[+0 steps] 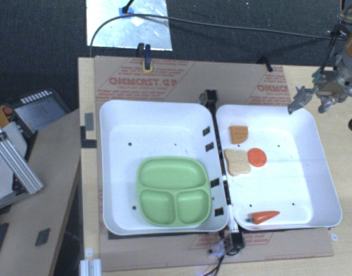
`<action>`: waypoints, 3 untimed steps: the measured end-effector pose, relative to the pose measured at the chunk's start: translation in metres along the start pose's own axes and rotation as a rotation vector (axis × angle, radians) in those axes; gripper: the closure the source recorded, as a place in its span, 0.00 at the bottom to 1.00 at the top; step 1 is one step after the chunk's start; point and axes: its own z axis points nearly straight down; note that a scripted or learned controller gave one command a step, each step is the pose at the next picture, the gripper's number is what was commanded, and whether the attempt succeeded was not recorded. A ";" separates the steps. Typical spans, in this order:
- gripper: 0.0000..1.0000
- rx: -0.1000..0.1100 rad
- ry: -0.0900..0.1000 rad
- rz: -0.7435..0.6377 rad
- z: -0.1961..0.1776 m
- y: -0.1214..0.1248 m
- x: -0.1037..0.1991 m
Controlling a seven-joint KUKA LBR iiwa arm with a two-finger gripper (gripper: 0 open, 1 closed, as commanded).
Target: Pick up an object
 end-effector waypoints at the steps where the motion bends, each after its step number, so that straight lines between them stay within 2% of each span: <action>1: 0.00 -0.011 -0.003 -0.003 -0.007 0.002 0.001; 2: 0.00 -0.008 -0.003 0.000 0.037 0.003 -0.007; 3: 0.00 -0.006 -0.001 0.000 0.098 0.000 -0.002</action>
